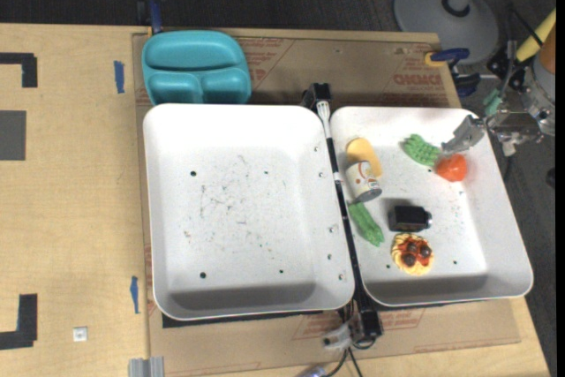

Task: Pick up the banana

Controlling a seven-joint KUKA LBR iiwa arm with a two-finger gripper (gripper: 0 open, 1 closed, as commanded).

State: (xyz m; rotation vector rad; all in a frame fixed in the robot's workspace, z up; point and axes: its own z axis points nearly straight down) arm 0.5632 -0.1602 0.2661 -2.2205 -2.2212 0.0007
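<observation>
My gripper (464, 135) hung over the right bin's (494, 278) far right side, just above the red piece (452, 168). I could not tell how wide it was, or whether it had hold of anything. The banana (360, 152) looked to be the yellow piece by the bin's left wall, touching a can (367, 185). To do it well, I judged I should cross over the green piece (421, 149), come straight down and close across the banana's width, clear of the can and wall.
</observation>
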